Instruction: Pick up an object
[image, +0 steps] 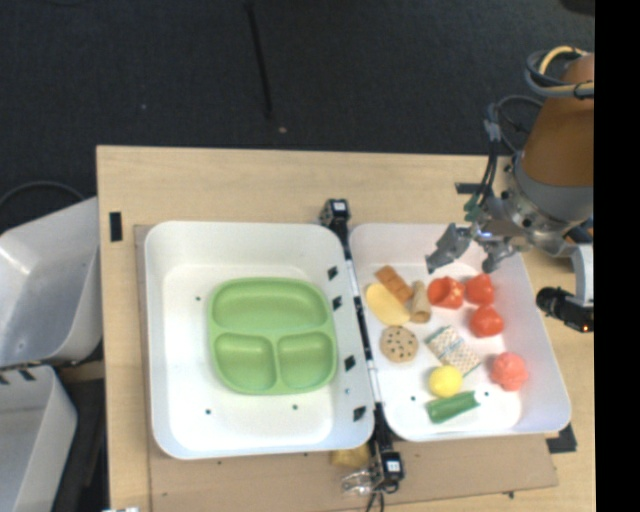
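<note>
A wooden bench (120, 330) holds two white bins side by side; the left bin (180, 400) has a green plate (271, 334) with three parts in it; the right bin (540, 390) holds small toy food. The arm (558, 140) comes in from the right, and its gripper (469, 252) hangs over the far end of the right bin with its two fingers spread apart and nothing between them. The food lies near it (all loose on the bin floor): three red tomatoes (446, 292) close together, a pink ball (509, 370), a cookie (399, 344), a yellow lemon (446, 381), and a green pepper (451, 406) at the near edge.
</note>
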